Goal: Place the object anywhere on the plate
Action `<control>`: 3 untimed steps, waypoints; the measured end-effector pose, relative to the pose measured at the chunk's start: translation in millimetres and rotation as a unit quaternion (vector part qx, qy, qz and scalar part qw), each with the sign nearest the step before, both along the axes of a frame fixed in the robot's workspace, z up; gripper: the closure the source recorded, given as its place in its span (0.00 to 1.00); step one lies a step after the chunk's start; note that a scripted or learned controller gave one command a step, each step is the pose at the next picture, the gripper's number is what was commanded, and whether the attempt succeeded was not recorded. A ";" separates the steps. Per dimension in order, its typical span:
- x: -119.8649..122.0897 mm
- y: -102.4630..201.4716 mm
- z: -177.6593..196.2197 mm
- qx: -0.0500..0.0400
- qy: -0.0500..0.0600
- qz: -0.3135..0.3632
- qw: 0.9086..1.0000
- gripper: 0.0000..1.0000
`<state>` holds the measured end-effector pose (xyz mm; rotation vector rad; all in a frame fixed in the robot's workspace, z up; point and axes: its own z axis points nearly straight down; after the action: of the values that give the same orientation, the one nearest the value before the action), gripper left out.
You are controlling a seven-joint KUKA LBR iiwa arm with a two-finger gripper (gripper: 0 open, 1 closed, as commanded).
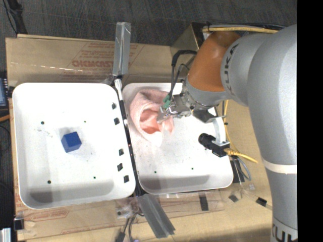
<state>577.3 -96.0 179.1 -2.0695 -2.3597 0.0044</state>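
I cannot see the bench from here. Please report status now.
Gripper over pink plate, right bin. Blue cube alone in left bin, not held. Nothing between them but the bin walls.

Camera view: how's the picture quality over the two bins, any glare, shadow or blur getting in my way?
Camera view: the light is even and bright; the left bin is nearly washed out white, yet the blue block stands out sharply. Soft shadows lie along both bins' near walls. The pink plate in the right bin looks pale and smeary, and the claw above it is small and indistinct.
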 end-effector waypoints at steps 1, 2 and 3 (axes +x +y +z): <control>0.5 0.4 50.4 0.000 -0.001 0.003 1.000 1.00; -11.1 42.1 52.2 0.001 0.000 0.204 0.979 1.00; -19.0 102.5 50.9 0.001 0.000 0.397 0.918 1.00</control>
<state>558.3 6.6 230.0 -0.9626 -2.9864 0.0030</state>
